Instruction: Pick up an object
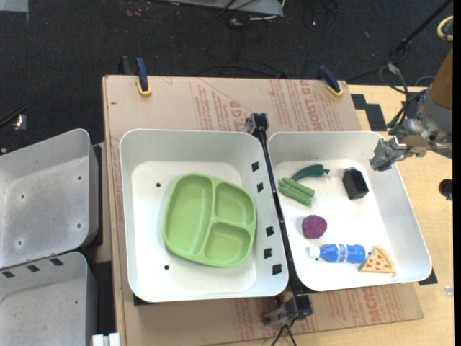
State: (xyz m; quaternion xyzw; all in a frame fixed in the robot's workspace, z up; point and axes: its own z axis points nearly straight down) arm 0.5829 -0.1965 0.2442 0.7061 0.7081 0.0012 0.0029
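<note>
While nothing is gripped: the two-finger gripper [382, 155] is poised over the right white bin's [414, 222] far edge.
Fingers: whether spread or closed cannot be told.
Nearest candidate: small black block [354, 183], lying just beside, presumably targeted.
Left bin: green divided plastic plate [210, 220].

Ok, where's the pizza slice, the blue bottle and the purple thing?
pizza slice [378, 262], camera view, middle of its orange top.
blue bottle [341, 253], camera view, middle of its blue body.
purple thing [314, 226], camera view, centre of its rounded top.
</note>
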